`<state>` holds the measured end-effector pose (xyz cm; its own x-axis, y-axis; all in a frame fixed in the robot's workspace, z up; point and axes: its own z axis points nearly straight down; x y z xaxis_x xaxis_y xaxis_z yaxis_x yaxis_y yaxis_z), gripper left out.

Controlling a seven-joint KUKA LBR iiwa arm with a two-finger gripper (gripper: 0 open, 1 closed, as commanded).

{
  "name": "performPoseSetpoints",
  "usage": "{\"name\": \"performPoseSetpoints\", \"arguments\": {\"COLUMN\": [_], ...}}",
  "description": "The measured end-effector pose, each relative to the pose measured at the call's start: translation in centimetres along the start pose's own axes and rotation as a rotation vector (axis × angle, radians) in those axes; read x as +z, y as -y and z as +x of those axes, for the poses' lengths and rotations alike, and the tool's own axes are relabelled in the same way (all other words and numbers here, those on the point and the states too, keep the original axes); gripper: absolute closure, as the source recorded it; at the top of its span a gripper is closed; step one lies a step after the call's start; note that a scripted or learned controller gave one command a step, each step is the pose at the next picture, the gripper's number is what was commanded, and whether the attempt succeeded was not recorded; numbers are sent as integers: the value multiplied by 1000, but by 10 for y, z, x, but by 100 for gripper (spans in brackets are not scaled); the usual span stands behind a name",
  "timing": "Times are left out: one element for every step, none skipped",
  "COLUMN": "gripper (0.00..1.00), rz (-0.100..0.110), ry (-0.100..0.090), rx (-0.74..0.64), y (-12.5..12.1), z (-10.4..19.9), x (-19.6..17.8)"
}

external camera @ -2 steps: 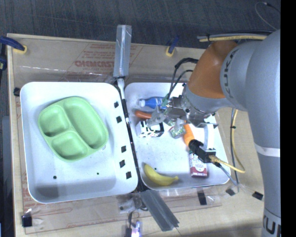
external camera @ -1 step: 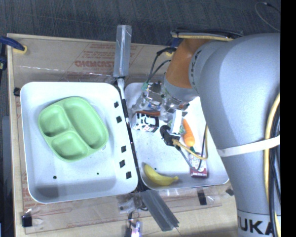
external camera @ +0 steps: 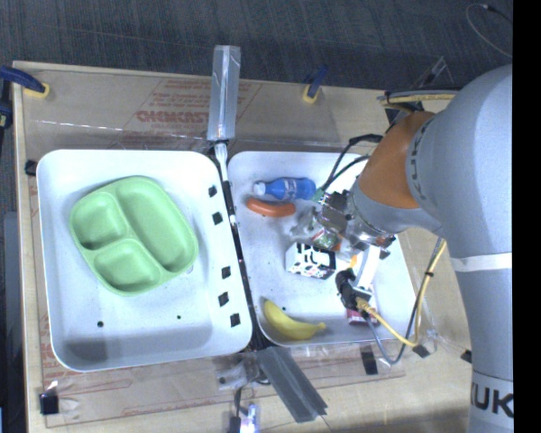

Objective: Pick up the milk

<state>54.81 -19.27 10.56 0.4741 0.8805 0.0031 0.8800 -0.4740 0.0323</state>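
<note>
**Operator:** Report the pincer's position and state.

**Arm:** My pincer (external camera: 323,234) is down inside the right bin (external camera: 392,282), over the middle of it. From this slanted view I cannot tell how it is set.

**Operator:** Locate the milk.

**Arm:** The milk (external camera: 311,260) is a small carton with a black-and-white cow pattern. It lies directly below my pincer, touching it or very nearly so. I cannot confirm that it is gripped.

**Operator:** What surrounds it?

**Arm:** A hotdog (external camera: 270,208) and a blue bottle (external camera: 285,188) lie beyond my pincer toward the bin's far wall. A banana (external camera: 291,322) lies on the near side, apart from the carton. The green tray (external camera: 132,233) sits in the other bin (external camera: 54,332), well away.

**Operator:** Handling characteristics?

**Arm:** My judgement: light, probably a hollow toy carton. The walls look stiff with smooth faces, so it may slip. It seems to lie on its side, though the small picture leaves that uncertain.

**Operator:** Recommended grasp?

**Arm:** Close across the two flat side faces at mid-body, not on the tapered top. Use moderate force. Centre first, because an off-centre hold may twist the carton out.
</note>
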Motion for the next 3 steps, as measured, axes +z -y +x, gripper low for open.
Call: {"name": "performPoseSetpoints", "arguments": {"gripper": [100,0,100], "rz": [-11,-1,1], "ry": [3,7,8], "rx": [-5,-5,-11], "y": [-5,-2,-3], "z": [-1,-2,-1], "x": [-13,-8,-14]}}
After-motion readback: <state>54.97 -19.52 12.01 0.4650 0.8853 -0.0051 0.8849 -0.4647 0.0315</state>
